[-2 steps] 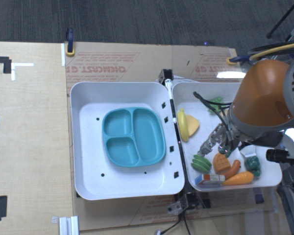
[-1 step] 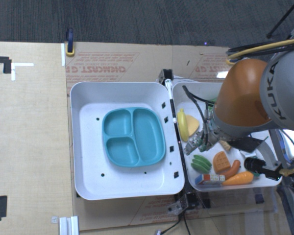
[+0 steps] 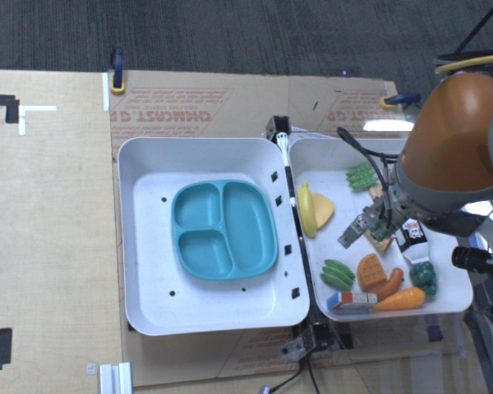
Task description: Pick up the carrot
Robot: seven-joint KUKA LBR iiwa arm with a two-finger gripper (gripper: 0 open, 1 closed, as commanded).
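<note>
- While the arm reaches in from the right, its gripper hangs over the middle of the right bin, with its tip pointing down-left.
- Whether the gripper is released or clenched I cannot tell; its tip is small and dark against the bin floor, and nothing can be seen in it.
- The carrot lies on its side along the near edge of the right bin, well apart from the gripper and below it in the view.
- A red sausage lies just above the carrot, touching or nearly touching it.
- A brown bread slice sits beside the sausage, to its left.
- A green pepper lies left of the bread, near the bin's left wall.
- A small flat pack with red and blue ends lies at the carrot's left tip.
- A dark green broccoli piece sits to the right of the carrot.
- A yellow banana and a pale yellow wedge lie together by the left wall, left of the gripper.
- Another green item lies toward the far side of the bin.
- The left bin holds a blue divided plate with three compartments.
</note>
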